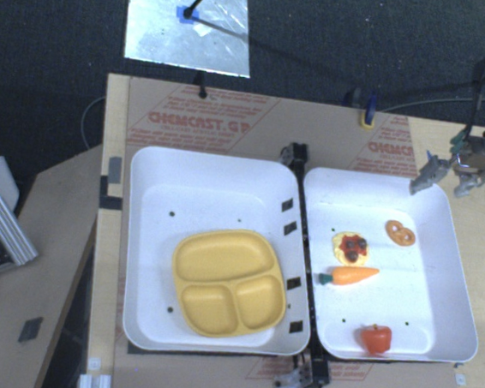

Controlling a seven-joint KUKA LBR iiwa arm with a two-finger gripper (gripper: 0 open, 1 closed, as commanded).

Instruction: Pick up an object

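In the right bin (453,280) lie a pretzel (400,233), a small yellow pastry with red topping (351,246), an orange carrot (351,275) and a red pepper (375,337). My gripper (445,178) hangs above the bin's far right corner, up and to the right of the pretzel. Its two fingers are spread apart and hold nothing.
The left bin (149,222) holds a yellow divided plate (229,280). A black divider with clips (300,238) runs between the bins. A foil sheet (190,20) lies beyond the bench at the top. Cables cross the dark floor behind.
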